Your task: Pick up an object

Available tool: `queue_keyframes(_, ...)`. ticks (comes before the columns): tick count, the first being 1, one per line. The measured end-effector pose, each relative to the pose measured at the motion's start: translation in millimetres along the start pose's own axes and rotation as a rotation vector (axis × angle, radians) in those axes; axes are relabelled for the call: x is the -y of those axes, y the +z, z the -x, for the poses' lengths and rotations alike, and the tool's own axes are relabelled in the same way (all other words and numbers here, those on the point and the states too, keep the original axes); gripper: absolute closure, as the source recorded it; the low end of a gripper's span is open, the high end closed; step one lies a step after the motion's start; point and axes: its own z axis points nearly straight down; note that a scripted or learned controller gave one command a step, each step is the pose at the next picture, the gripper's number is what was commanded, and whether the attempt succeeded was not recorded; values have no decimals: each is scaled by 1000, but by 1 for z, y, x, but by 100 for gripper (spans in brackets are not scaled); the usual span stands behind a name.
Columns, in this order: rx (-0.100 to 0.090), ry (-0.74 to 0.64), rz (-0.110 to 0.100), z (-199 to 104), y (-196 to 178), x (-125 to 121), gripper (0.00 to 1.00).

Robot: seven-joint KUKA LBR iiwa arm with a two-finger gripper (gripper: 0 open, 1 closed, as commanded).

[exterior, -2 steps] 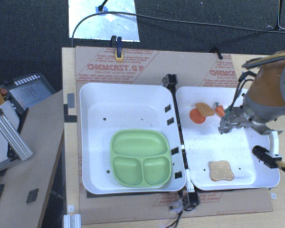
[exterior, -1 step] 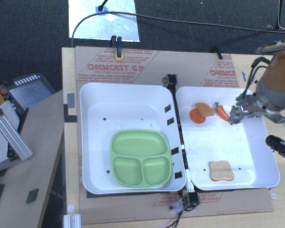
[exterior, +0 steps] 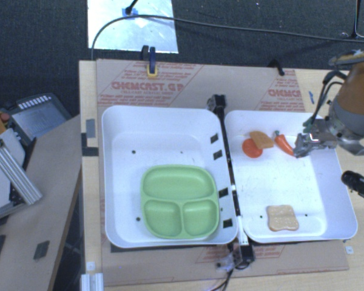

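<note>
Reaching in from the right, the hand [exterior: 303,145] sits low over the upper right part of the right bin [exterior: 327,187], just beside the right end of the carrot [exterior: 284,143]; whether it is open or closed cannot be told, since it shows only as a small blurred grey mass, and nothing can be seen gripped in it; the arm [exterior: 355,102] rises behind it, grey with an orange band above the wrist.

Three things lie in the right bin; the carrot, orange with a small green tip at its upper left, lies at a slant near the back wall; a tan piece shaped like a small bread slice or biscuit [exterior: 262,139] lies to its left, touching or overlapping a round red-orange piece [exterior: 252,148] just below it; a slice of toast [exterior: 282,217] lies flat near the front of the bin, well apart from the others.

In the left bin [exterior: 121,162] lies a green divided plate [exterior: 180,200] with one long compartment at the back and two smaller ones at the front; it rests in the front right part of that bin, near the divider between the two bins.

Both bins rest side by side on a sheet of brown cardboard [exterior: 170,86] with red lettering, laid on the surface; a yellow and black clamp [exterior: 151,62] grips the cardboard's back edge; a black cable [exterior: 109,26] loops over the dark floor behind.
</note>
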Motion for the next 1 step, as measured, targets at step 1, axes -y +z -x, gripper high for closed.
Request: queue_keyframes(1,-3,-4,-2,-57,-3,8,100)
